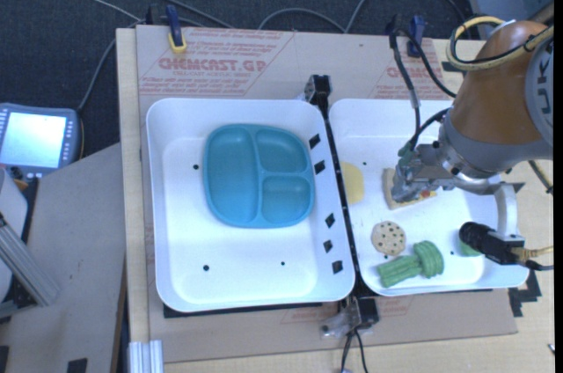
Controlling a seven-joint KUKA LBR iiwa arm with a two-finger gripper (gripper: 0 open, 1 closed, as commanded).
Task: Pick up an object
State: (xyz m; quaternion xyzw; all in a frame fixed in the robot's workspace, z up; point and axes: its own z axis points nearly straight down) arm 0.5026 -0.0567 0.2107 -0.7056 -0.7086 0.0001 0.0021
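My gripper [406, 185] is low in the right bin [378, 120], directly over a tan slice with a red edge [392, 192] near the bin's middle. The gripper hides most of that slice. A pale yellow piece [352, 182] lies against the bin's left wall. In front of the gripper lies a round speckled cookie [388, 237], and a green ridged toy [411, 264] rests by the front wall.
The left bin [176, 257] holds a blue divided plate [259, 176]. A row of black clips [327, 222] runs along the divider between the bins. The arm's orange band [501, 90] hangs over the right bin's far right side.
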